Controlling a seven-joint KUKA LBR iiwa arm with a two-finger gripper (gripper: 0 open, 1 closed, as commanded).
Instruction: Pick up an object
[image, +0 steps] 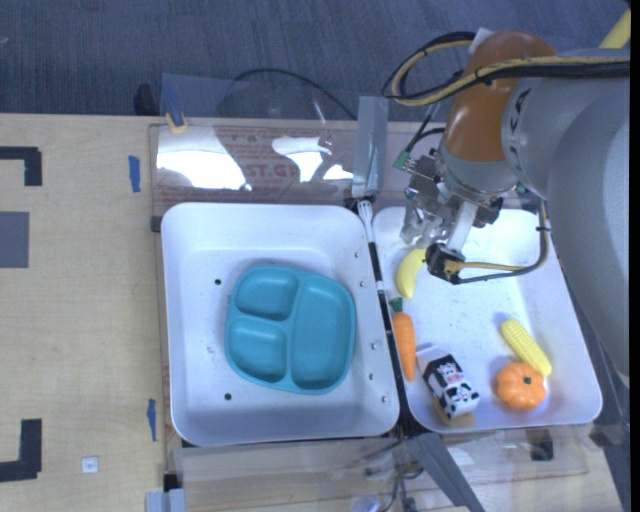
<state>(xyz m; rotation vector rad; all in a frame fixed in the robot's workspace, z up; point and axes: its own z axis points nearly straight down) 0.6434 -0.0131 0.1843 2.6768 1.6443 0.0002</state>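
- Gripper (425, 243) sat just above banana (409, 272), near right bin's (575, 330) left wall; couldn't tell the hand's state.
- Risk: banana hugged the wall, so a descent could clip it or the carrot (404, 345).

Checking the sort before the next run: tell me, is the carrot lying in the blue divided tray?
No, the carrot lies in the right bin along its left wall, while the blue tray sits in the left bin.
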